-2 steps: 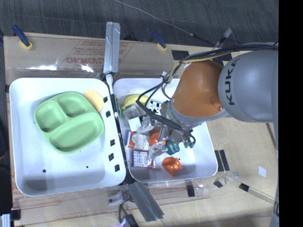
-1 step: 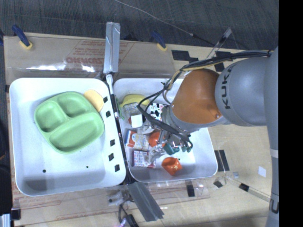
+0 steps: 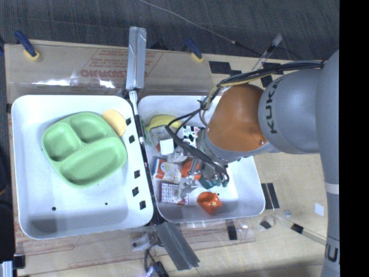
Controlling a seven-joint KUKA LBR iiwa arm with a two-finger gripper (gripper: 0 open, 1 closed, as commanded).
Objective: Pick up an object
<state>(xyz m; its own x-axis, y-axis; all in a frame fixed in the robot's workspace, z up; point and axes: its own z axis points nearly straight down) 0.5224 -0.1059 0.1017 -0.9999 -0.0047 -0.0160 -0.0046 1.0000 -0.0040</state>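
My gripper point(image 3: 203, 176) reaches down into the right bin point(image 3: 249, 196), under the orange band of the arm. It hangs over a pile of small packets point(image 3: 171, 171) in the bin's middle. A red-orange object point(image 3: 209, 202) lies just below it near the front wall. A yellow, banana-like object point(image 3: 160, 122) sits at the back left of that bin, and a black-and-white item point(image 3: 189, 134) lies beside it. The arm hides much of the bin's right half.
The left bin point(image 3: 34, 212) holds a green divided plate point(image 3: 85, 148) with a yellow oval object point(image 3: 115, 120) at its upper right edge. A grey bar point(image 3: 136, 56) stands at the back, above the wall between the bins.
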